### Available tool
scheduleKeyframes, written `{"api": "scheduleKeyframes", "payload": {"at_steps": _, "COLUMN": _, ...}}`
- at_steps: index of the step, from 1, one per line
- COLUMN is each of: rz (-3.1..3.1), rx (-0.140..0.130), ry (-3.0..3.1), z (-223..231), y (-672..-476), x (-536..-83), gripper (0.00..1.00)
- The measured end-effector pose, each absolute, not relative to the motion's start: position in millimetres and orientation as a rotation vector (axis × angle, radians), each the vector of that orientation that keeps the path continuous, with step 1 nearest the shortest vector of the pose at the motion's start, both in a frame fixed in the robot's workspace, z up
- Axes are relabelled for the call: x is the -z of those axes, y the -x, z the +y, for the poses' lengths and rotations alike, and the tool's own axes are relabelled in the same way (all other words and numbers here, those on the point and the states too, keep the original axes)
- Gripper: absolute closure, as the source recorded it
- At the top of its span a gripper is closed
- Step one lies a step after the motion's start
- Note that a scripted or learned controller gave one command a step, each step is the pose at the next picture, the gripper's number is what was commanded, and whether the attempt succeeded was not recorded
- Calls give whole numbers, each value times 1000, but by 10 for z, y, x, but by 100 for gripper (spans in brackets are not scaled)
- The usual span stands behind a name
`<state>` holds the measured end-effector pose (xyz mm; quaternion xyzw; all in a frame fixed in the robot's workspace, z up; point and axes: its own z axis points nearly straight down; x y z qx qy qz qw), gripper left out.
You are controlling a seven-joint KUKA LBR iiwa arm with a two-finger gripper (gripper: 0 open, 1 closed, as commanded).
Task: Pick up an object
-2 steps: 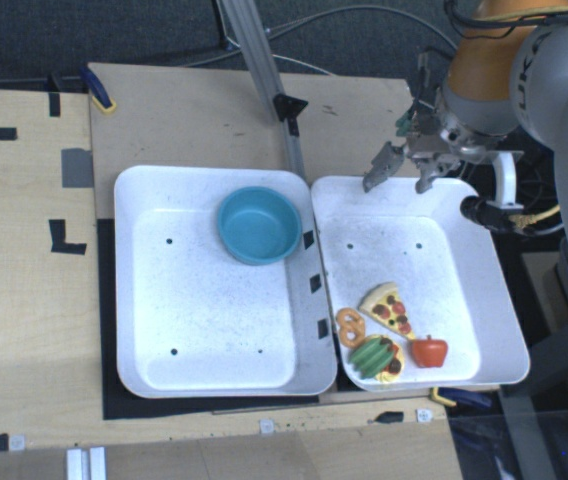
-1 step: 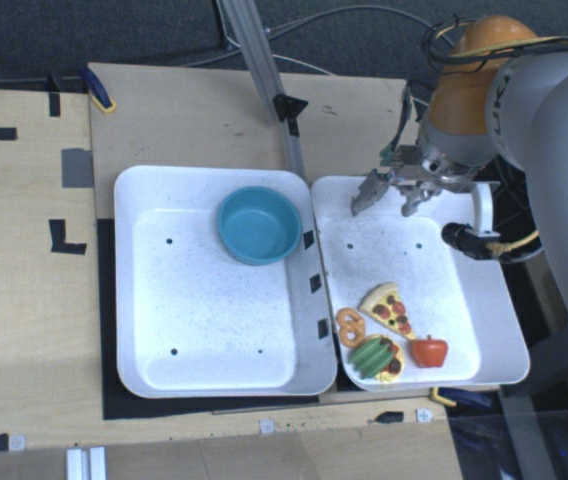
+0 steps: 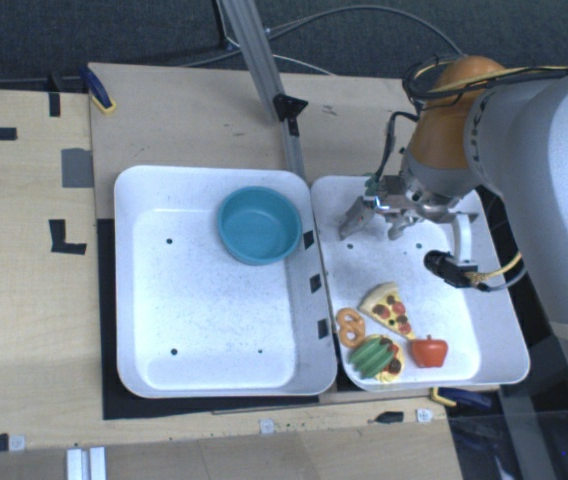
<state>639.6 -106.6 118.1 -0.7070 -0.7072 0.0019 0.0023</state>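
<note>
My gripper hangs over the far part of the right bin, its two fingers spread apart and open with nothing between them. Toy food lies at the near end of that bin: a pizza slice, a pretzel, a green vegetable and a red tomato. The gripper stands well behind all of them, touching none. A blue bowl sits upright in the far right corner of the left bin.
A slanted metal pole runs from the top down to the gap between the bins. Black cables hang by the wrist over the right bin. The grey arm covers the right side.
</note>
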Motion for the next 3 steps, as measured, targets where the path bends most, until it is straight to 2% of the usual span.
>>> {"api": "scheduleKeyframes", "payload": {"at_steps": 1, "rz": -2223, "rx": -1, "ry": 2220, "z": -1061, "y": -6396, "x": -884, "gripper": 0}}
{"api": "scheduleKeyframes", "payload": {"at_steps": 2, "rz": -2224, "rx": 1, "ry": 2221, "z": -1063, "y": -6401, "x": -998, "gripper": 100}}
{"api": "scheduleKeyframes", "payload": {"at_steps": 3, "rz": -2224, "rx": 3, "ry": 2222, "z": -1061, "y": -6411, "x": -1418, "gripper": 100}}
